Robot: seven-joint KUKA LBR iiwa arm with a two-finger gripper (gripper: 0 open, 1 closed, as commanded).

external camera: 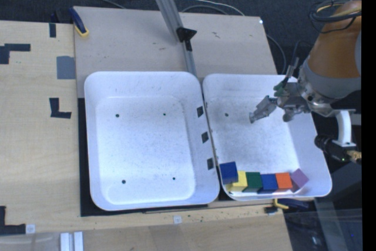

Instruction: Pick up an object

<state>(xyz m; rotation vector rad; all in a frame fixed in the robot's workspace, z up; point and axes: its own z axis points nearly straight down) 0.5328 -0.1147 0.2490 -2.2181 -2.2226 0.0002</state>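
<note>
Along the front wall of the right bin [258, 88] lies a row of small blocks: a blue block [228, 171], a yellow one [238, 183], a green one [253, 180], another blue one [269, 183], an orange one [284, 181] and a purple one [299, 178]. My gripper [262, 110] hangs above the middle of the right bin, well behind the blocks and apart from them. Nothing shows between its fingers.
The left bin [144, 138] sits beside the right one. A slanted metal pole [167, 6] crosses the bench behind the bins. The arm's orange and grey body [332, 64] overhangs the right bin's right edge.
</note>
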